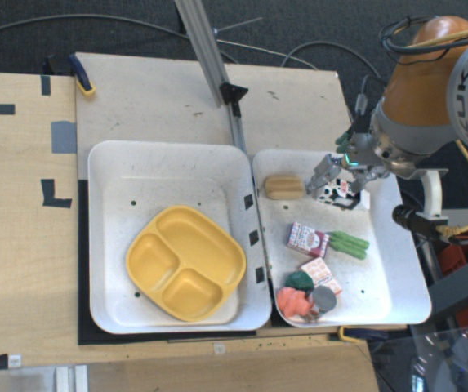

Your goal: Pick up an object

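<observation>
1. Nearest the camera, at the front edge of the right bin (397,296), a small heap lay packed together: an orange-pink soft lump (292,302), a dark green piece (300,281) touching its top, and a grey round piece (323,300) just beside it on the right.
2. A pale pink card-like packet (318,271) rested against the back of that heap.
3. In the left bin (107,219), a yellow divided tray (186,261) with three compartments sat flat, turned at a slant, toward the front and right of the bin floor.
4. Farther back in the right bin, a small pink-and-white box (306,238) lay on its side, with a green elongated object (348,243) touching its right end.
5. Beyond those, a tan block-shaped object (283,187) lay near the back left corner of the right bin, close to the wall shared by the two bins.
6. The gripper (336,180) hung low over the back of the right bin, just right of the tan block and apart from it. Beneath it showed a small black, white and red patch, and whether that was an object or part of the tool could not be told. Nor could it be made out how far the tool was parted or whether it had hold of anything.
7. Behind the bins, a grey metal rail (203,39) slanted across the wooden bench (152,104), and a blue-and-yellow clamp (81,75) sat at the bench's far left corner.
</observation>
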Action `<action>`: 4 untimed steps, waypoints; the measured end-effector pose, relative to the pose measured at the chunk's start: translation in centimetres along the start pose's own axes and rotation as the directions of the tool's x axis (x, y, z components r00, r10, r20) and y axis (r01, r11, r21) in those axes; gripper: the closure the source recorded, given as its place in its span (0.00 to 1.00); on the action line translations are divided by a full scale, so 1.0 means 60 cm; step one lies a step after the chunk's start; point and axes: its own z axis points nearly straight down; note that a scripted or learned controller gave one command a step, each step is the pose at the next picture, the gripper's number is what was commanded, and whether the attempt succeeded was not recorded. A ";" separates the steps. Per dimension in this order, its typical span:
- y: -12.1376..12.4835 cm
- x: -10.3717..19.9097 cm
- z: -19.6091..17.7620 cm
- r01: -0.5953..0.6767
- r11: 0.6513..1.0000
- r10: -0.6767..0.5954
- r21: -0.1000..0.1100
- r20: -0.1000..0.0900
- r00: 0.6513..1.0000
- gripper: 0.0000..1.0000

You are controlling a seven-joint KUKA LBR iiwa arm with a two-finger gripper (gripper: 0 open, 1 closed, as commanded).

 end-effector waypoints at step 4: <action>0.002 0.004 0.255 0.001 1.000 0.000 0.003 -0.001 1.000 1.00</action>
